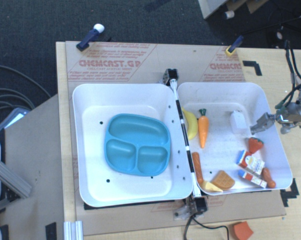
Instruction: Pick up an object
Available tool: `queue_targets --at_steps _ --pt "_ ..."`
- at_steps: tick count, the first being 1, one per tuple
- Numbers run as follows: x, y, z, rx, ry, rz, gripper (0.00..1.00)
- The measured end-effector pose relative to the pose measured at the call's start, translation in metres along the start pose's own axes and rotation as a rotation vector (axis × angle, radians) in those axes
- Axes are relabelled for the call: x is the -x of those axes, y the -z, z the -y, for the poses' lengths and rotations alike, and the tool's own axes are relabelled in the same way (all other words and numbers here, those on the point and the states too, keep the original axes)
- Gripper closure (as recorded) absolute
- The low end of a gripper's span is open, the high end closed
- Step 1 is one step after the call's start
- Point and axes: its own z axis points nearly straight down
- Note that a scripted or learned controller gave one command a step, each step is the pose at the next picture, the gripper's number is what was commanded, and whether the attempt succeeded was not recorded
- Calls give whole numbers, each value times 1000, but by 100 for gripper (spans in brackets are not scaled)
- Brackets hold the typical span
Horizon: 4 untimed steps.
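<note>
Over the right bin's [270,109] far edge the jaws [264,122] look parted, empty; toy carrot [203,128]: light, stiff, slick; grip mid-body.

Open floor in the right bin's [260,91] middle; carrot [203,127] and banana [190,124] crowd the divider, carton [250,166] and strawberry [255,145] the right wall, bread [223,179] the front.

Count recorded: two white bins, left bin [85,134] and right bin [270,109]. One blue divided plate [137,144]. One carrot [203,128], one banana [191,124], one white object [237,121], one strawberry [255,145], one sausage [197,167], one bread piece [223,179], one cheese wedge [212,186], one red-and-white carton [251,166].
</note>
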Motion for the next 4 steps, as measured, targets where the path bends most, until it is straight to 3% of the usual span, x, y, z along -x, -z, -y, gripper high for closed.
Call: queue_targets --at_steps 1,2,3,4 --pt "20 -132 -22 1 4 -6 0" --pt "22 -122 -22 0 1 -2 100" --pt "-41 -28 29 0 1 0 100" --pt "-113 -28 32 -3 1 -2 100"
